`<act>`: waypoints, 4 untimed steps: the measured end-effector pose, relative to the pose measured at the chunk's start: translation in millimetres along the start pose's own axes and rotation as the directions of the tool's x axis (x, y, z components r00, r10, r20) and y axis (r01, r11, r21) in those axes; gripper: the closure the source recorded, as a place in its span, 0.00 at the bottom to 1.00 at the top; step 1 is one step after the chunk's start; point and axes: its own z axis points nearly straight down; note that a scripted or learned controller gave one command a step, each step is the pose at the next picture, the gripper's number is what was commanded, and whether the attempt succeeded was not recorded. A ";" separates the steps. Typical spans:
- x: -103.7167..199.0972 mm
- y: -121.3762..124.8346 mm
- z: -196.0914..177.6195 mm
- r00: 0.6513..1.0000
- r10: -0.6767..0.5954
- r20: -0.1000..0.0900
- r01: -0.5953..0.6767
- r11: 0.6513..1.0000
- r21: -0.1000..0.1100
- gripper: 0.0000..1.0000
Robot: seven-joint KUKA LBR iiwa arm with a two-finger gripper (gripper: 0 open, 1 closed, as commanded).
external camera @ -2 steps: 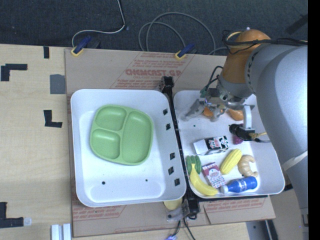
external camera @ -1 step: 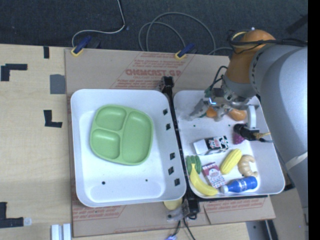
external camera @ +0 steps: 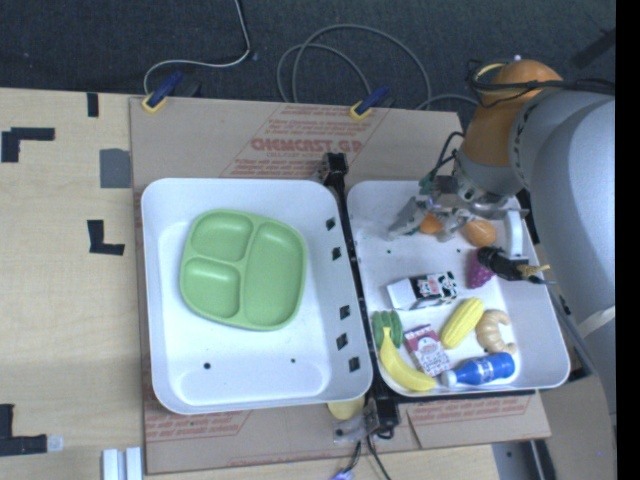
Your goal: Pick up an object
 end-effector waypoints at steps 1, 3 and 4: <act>-14.6 0.4 -0.2 1.000 -0.001 0.000 0.001 1.000 -0.002 0.00; -38.0 1.0 -0.6 1.000 0.000 0.000 0.000 1.000 -0.006 0.00; -34.8 0.8 -1.2 1.000 0.000 0.008 0.000 1.000 -0.009 0.00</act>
